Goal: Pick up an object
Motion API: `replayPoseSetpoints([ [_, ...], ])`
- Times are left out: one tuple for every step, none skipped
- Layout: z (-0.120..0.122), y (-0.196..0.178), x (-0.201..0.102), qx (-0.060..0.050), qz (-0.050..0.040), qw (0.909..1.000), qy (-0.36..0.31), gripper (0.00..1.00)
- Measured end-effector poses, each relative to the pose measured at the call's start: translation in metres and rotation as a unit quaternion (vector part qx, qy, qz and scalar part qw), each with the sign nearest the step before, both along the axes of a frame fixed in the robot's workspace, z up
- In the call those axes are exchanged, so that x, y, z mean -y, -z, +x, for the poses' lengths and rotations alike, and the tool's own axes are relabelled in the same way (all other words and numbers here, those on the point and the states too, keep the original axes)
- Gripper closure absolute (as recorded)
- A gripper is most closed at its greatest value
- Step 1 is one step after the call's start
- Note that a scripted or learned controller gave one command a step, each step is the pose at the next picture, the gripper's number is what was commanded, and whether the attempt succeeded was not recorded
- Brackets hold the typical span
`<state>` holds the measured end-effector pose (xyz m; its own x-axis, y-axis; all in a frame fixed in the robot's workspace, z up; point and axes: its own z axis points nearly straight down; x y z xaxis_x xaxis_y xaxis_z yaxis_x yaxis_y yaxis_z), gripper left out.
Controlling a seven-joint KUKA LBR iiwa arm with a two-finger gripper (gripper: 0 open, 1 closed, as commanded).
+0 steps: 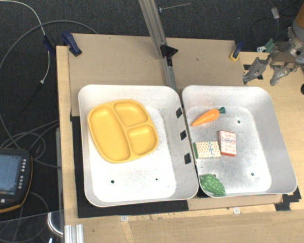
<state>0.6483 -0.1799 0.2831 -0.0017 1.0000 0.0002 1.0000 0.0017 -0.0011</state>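
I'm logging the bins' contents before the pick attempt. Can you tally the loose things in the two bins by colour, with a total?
Yellow: 1, the divided tray in the left bin
Orange: 1, the toy carrot in the right bin
Red and white: 1, the small box
Pale patterned: 1, the flat carton
Green: 1, the leafy toy
Total: 5

Single fixed cam, mounted above the bench (121, 49), looking down at a slant. Landmark: the seam between the two white bins, sits near frame centre. Left bin (91, 186) falls left of the seam, right bin (278, 151) right of it, both fully in frame. Beyond the seam, a metal pole (151, 14) runs up to the top edge. Far enough back to catch dark floor left of the bench. Arm enters top right, well off the seam
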Motion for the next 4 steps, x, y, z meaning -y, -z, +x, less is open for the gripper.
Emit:
replayPoseSetpoints([
  [0.000, 0.000, 0.000, 0.000, -0.0001, 1.0000, 0.000, 0.00],
  [0.005, 0.049, -0.008, -0.002, 0.0007, 1.0000, 0.000, 0.00],
  [0.002, 0.111, -0.014, -0.004, 0.0010, 1.0000, 0.000, 0.00],
  [-0.004, 0.155, -0.015, -0.003, 0.0007, 1.0000, 0.001, 0.00],
])
